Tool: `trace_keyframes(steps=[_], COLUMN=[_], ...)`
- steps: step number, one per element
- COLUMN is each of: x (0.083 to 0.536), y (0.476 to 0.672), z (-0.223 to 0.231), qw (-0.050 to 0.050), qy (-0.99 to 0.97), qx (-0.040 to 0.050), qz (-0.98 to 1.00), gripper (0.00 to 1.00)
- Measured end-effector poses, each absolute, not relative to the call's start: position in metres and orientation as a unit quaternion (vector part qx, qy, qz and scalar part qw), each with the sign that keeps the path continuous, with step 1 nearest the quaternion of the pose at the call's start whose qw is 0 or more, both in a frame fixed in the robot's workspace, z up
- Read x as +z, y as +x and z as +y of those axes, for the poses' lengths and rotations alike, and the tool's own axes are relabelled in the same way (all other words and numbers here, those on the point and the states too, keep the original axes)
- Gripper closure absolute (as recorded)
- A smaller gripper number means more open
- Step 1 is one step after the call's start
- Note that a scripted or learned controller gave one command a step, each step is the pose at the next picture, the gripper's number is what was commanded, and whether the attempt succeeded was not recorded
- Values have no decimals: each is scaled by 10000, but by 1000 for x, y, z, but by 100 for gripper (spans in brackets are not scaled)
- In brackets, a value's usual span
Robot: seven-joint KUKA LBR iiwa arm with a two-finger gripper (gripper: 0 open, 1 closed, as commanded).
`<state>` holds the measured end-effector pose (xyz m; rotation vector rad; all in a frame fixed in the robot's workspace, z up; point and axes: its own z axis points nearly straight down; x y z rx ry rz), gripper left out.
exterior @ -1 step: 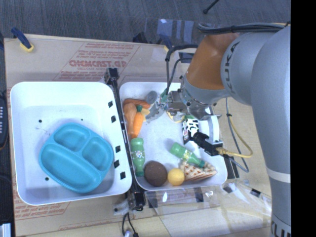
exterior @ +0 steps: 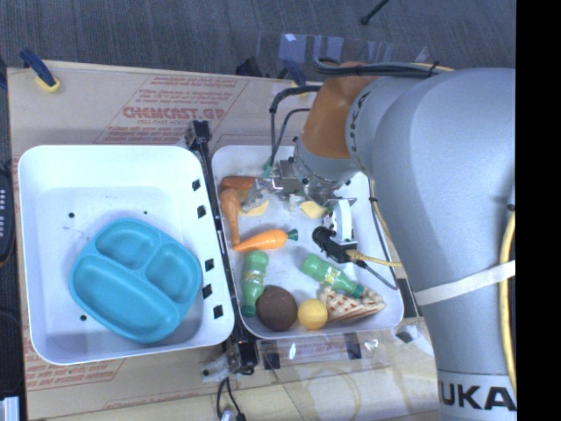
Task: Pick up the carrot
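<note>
The carrot point(exterior: 261, 240) lies in the right bin point(exterior: 396, 298) between sausage point(exterior: 231, 205) and green bottle point(exterior: 254, 279); the gripper point(exterior: 294, 185) hangs above, jaw state untellable, and should descend squarely across its middle.

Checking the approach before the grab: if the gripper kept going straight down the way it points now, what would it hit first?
Probably not the carrot. The gripper points down at the back of the right bin, where a hot dog and a pale yellow piece lie; likely one of these first. Depth is unclear.
</note>
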<state>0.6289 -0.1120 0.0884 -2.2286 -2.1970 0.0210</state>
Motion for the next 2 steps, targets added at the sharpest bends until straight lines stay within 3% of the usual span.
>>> trace_keyframes(steps=[1,2], x=[101,91], y=[630,602], z=[-111,-93], qw=[62,45], qy=[-7088,-6397], qx=[77,32], qz=[-7054,-7686], gripper=[100,100])
